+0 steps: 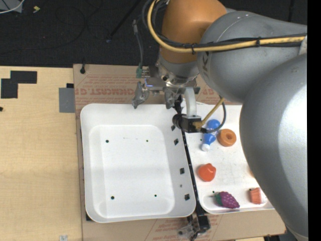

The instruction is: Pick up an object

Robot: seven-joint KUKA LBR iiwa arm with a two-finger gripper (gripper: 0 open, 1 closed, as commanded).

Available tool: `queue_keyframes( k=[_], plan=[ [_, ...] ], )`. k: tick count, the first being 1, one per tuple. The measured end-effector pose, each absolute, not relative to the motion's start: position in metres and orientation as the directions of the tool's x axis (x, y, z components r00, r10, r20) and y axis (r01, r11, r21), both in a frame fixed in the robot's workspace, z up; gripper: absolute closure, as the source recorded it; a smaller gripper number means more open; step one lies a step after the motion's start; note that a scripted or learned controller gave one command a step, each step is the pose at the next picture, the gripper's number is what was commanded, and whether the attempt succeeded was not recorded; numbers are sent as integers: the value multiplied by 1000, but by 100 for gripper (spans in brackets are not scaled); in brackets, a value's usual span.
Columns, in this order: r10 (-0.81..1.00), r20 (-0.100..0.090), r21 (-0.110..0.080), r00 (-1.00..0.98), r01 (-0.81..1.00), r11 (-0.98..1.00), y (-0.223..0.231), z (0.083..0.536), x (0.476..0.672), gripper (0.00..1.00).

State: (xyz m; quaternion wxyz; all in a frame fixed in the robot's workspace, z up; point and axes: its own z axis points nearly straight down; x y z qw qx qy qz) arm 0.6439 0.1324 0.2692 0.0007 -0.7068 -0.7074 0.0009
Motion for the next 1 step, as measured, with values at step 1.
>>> queue_keyframes(
  k=[1],
  plan=[
    [1000, -2, -5, -7, 1000, 7, 133, 278, 643, 100]
  ],
)
